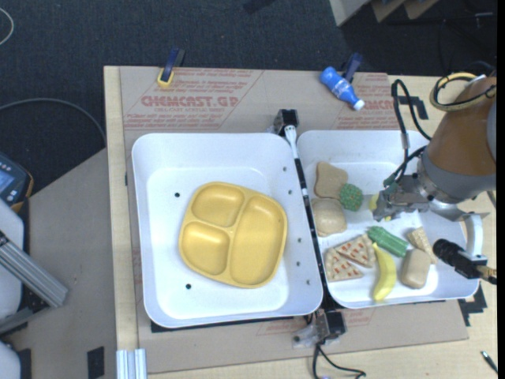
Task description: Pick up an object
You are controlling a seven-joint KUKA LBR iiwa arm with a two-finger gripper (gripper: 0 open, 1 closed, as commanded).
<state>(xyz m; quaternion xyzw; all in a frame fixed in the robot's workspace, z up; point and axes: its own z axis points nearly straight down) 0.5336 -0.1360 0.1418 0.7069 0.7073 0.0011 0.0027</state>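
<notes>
Fixed overhead view, slanting onto both bins

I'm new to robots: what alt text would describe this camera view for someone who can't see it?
A grey robot arm with an orange band reaches from the right, its gripper low over a white bin of toy food: green broccoli, yellow banana, sandwich triangles. The neighbouring white bin holds a yellow divided plate.

Glossy yellow plastic tray lies in a smooth white plastic bin.
</notes>
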